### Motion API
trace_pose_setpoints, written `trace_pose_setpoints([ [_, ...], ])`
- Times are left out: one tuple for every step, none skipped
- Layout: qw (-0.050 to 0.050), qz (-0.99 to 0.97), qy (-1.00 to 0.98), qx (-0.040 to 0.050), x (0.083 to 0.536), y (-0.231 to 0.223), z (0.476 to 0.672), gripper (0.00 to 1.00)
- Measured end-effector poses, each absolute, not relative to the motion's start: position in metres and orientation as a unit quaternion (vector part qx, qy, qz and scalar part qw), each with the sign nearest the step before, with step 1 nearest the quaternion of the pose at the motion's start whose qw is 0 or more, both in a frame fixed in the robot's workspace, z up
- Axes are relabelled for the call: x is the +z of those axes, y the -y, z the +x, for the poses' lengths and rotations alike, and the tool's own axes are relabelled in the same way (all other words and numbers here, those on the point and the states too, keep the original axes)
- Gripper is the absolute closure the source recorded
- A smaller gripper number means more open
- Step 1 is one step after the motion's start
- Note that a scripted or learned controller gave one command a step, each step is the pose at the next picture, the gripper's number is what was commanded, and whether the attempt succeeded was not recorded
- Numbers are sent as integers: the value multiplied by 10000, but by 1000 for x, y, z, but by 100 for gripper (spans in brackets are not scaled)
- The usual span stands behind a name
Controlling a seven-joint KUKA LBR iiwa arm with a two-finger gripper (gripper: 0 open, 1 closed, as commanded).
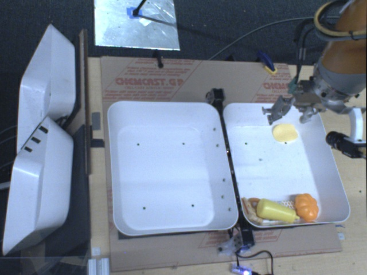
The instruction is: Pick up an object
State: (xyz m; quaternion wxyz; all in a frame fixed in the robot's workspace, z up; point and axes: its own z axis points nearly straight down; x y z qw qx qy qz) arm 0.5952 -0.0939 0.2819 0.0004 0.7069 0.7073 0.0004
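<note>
Nearest the camera, along the front wall of the right bin (338, 196), a yellow bottle-shaped toy (276, 210) lies on its side with an orange round object (307, 207) touching its right end and a pale mesh-like item (252, 208) partly under it; the left bin (117, 153) sits just beside, the two rims touching; farther back in the right bin, a pale yellow disc (285, 133) lies flat on the floor, apart from the front cluster; above the bin's far rim hangs the gripper (293, 112), its fingers spread, one just beside the disc, nothing between them; the table (189, 76) of printed cardboard runs behind; beyond lies a shiny metal sheet (136, 15).
</note>
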Motion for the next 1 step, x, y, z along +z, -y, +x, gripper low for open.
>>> trace_pose_setpoints([
  [-13, 7086, -7056, -13, 232, 137, 558, 0],
])
